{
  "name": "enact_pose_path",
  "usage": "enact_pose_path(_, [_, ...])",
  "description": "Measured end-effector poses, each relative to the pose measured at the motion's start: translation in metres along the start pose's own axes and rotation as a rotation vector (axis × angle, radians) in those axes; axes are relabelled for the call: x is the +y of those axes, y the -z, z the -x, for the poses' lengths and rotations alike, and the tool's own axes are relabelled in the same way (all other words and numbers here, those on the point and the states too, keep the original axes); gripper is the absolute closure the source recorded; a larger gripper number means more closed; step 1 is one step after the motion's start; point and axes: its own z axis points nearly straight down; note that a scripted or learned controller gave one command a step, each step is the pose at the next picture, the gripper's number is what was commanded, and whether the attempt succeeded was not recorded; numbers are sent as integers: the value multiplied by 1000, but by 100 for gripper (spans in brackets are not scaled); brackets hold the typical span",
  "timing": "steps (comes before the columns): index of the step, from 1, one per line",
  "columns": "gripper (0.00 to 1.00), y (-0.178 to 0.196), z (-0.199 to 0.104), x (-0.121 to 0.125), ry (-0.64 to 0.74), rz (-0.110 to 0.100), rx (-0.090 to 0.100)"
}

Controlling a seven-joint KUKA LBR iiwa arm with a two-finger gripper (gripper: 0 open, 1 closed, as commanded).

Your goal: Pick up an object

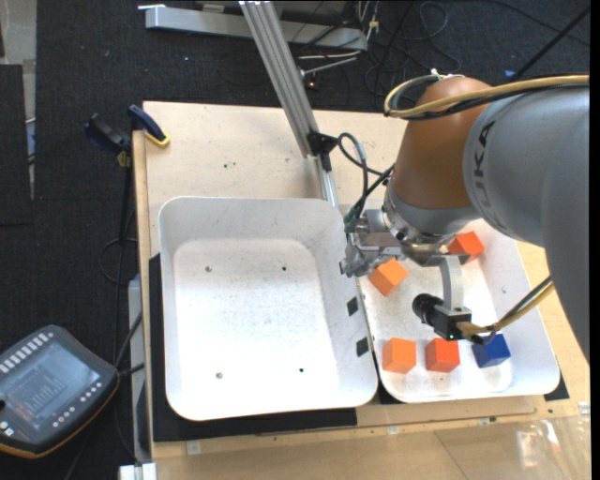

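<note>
The claw (375, 255) hung over the right bin (525, 375), an orange cube (388, 275) apparently between its fingers, lifted clear.

You have two white bins: the left bin (248, 300) and the right bin (525, 370). In the right-hand one sit four orange blocks (399, 354) (442, 355) (388, 275) (466, 246) and one blue block (491, 350).

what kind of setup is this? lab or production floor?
Likely a robotics lab test bench, not production: a wooden bench with two white bins, coloured blocks, a teach pendant, loose cables on the floor.
</note>
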Motion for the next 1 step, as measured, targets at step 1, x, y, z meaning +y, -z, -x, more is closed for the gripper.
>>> enact_pose_path(1, [100, 9, -45, -16, -1, -1, 0])
